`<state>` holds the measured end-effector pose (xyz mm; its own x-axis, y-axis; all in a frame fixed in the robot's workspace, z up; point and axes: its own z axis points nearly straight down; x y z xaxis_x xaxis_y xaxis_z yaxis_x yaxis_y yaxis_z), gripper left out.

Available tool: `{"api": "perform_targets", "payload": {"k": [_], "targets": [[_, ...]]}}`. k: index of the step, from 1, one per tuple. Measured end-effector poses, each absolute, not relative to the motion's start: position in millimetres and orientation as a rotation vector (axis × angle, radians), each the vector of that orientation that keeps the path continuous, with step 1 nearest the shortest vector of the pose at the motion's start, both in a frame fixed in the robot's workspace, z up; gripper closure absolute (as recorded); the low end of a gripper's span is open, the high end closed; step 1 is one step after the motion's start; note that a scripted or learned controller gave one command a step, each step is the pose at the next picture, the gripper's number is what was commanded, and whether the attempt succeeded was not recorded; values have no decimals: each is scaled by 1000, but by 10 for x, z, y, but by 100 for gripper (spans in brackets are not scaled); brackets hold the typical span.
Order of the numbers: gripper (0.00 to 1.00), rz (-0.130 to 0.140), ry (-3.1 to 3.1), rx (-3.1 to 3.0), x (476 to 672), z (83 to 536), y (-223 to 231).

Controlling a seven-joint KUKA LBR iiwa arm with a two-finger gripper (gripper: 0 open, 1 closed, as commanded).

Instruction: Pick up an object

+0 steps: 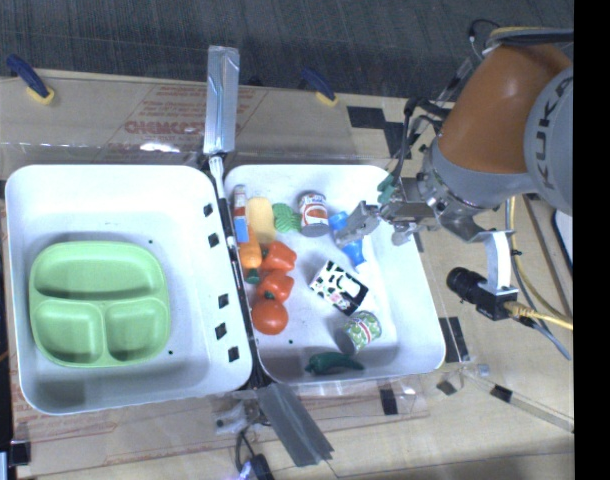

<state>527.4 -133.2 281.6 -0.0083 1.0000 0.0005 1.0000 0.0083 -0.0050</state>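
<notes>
Two white bins sit side by side on the counter (505, 423). The left bin (45, 198) holds one green tray (98, 303) with three compartments. The right bin (410, 318) holds a scatter of small things: a yellow piece (260, 218) and a green piece (284, 217) near the far wall, one small can (313, 212) beside them, a thin bottle (239, 212) with a blue label lying along the divider, three red-orange vegetables (271, 286) in a column near the divider, one black-and-white carton (337, 286) in the middle, a round green-and-white cup (362, 330) nearer the front, one dark green pepper (333, 363) at the front wall, and a blue thing (351, 240) near the right side. The claw (363, 218) hangs over the bin's right part, just above the blue thing, and overlaps it, so the shape of that thing is hard to read. Whether the claw is open, closed, or gripping anything cannot be told. The arm (500, 98) comes in from the right, its orange band bulky over the bin's far right corner, with cables (540, 308) trailing beside it. Two blue clamps (31, 78) pin cardboard behind the bins, and a metal strip (221, 98) rises from the divider. The arm is cut off at the right.
</notes>
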Motion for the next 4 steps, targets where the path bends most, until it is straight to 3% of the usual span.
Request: {"api": "perform_targets", "payload": {"k": [1,2,3,4], "targets": [[0,8,-2263,-2171,5630,2263,-1257],[0,1,-2393,-2036,5584,2890,-1219],[0,8,-2301,-2130,6551,1509,-1119],[0,3,-2550,-1829,6569,1361,-1060]]}}
